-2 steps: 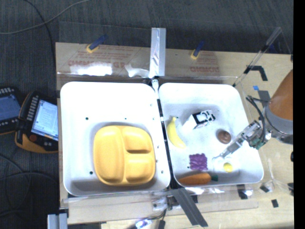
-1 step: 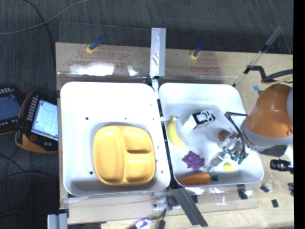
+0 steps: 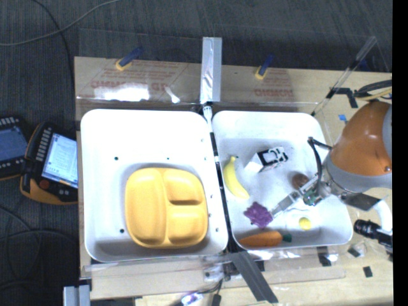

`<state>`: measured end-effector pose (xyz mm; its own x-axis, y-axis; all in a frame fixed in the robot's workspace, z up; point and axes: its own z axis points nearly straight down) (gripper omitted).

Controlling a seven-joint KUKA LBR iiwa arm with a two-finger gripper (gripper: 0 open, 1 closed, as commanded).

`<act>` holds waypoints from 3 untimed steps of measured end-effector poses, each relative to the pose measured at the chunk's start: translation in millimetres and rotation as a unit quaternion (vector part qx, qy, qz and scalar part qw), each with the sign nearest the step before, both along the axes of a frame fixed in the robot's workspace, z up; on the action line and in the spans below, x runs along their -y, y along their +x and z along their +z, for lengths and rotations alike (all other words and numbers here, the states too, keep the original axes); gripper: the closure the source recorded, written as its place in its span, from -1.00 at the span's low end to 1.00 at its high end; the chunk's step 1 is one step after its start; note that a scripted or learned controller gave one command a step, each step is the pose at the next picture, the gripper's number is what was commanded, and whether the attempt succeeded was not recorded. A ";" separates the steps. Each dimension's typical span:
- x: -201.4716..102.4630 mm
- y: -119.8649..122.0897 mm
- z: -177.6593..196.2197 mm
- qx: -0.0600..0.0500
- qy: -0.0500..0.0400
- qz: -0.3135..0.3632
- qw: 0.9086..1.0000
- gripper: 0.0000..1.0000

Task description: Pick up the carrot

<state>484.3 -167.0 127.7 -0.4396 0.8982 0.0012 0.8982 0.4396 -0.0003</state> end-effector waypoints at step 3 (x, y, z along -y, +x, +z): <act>8.2 3.2 -36.2 0.005 -0.007 0.325 0.946 -1.00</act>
<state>487.5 -175.2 91.5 -0.8991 0.4374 -0.0151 0.4375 0.8992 -0.0031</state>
